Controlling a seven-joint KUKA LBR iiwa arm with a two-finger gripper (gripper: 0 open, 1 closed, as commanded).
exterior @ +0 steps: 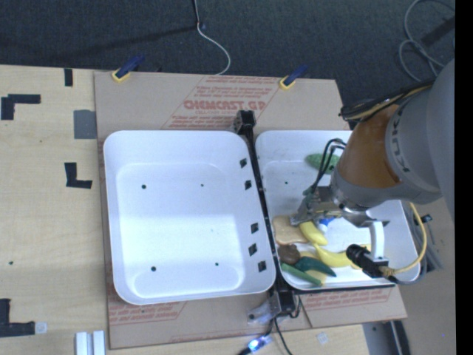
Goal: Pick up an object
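Gripper (314, 214) position: low in the right bin (288, 161), directly above a yellow banana-shaped piece (313, 234); degree of opening cannot be determined. Adjacent items: tan piece (284, 229) to the left, dark green piece (307, 273) nearer, green item (321, 160) farther.

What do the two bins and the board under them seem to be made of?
The left bin and the right bin look like smooth white moulded plastic: rounded corners, an even surface and a soft sheen. The board under them looks like matt brown corrugated cardboard, with red printed lettering and a folded edge, though its inner layers cannot be seen.
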